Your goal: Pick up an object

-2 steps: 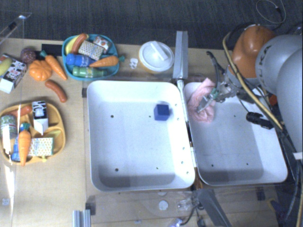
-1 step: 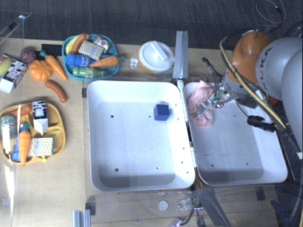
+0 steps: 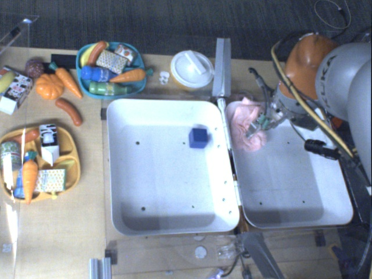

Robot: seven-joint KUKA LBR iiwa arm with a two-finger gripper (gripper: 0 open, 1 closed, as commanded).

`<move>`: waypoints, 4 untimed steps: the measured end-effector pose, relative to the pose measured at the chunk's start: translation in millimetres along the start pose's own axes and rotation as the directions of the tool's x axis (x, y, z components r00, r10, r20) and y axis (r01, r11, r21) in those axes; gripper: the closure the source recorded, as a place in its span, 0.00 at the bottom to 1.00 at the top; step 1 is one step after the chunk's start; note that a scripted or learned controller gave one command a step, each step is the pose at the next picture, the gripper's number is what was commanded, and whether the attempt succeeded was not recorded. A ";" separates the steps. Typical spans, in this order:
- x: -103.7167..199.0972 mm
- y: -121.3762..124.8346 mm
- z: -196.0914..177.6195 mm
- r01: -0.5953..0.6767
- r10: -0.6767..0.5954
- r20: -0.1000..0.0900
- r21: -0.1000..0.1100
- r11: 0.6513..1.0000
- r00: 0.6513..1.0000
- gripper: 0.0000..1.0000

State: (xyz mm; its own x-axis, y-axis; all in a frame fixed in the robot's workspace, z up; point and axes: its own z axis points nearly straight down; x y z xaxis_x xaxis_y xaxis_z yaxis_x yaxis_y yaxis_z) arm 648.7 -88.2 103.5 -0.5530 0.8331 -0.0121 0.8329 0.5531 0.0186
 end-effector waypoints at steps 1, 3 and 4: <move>47.3 60.1 -83.7 -0.002 0.002 -0.006 0.011 1.000 1.000 1.00; 84.6 44.4 -82.2 -0.405 0.405 -0.002 0.017 0.914 0.914 0.00; 24.2 43.3 -81.1 -0.384 0.384 -0.002 0.018 0.923 0.923 0.00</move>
State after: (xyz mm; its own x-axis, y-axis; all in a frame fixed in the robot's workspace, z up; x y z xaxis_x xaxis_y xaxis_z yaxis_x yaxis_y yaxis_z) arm 669.6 -44.1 185.1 -0.1911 0.9816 -0.0020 0.9816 0.1911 0.0041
